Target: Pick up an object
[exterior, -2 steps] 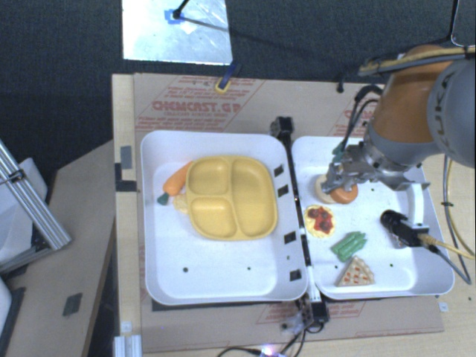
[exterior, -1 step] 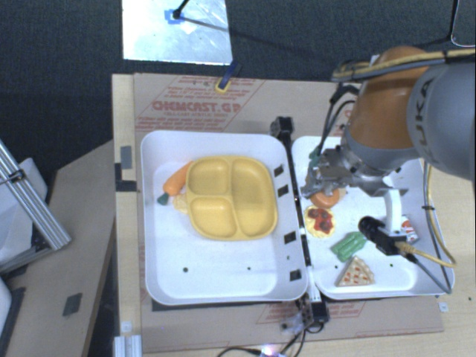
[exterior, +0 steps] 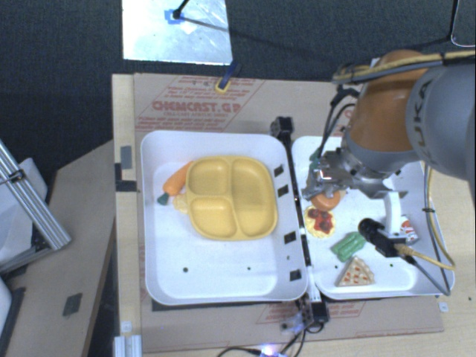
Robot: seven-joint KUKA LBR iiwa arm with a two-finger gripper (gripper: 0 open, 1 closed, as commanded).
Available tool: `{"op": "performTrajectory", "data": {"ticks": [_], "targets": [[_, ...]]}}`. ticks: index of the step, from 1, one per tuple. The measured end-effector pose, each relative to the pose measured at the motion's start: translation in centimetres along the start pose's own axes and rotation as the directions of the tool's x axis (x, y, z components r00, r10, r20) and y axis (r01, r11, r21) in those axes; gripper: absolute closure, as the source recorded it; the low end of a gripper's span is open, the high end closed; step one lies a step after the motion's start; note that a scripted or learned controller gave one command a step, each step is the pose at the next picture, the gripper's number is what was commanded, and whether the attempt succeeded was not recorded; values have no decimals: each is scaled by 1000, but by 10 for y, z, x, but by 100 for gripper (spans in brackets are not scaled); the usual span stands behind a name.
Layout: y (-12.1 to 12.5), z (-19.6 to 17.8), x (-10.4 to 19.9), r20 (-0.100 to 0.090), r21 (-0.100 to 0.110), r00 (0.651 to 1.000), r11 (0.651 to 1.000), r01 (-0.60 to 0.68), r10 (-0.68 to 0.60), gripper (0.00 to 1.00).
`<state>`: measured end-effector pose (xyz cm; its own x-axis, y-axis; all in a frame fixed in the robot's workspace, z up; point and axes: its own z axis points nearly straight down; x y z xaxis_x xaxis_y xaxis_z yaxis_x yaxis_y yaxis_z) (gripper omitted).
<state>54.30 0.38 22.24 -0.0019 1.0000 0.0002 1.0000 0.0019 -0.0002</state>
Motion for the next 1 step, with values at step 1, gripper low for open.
{"op": "performTrajectory", "data": {"ticks": [1], "targets": [[8,-11,11,-1,-2,1000,1000,4,-4,100]]}}
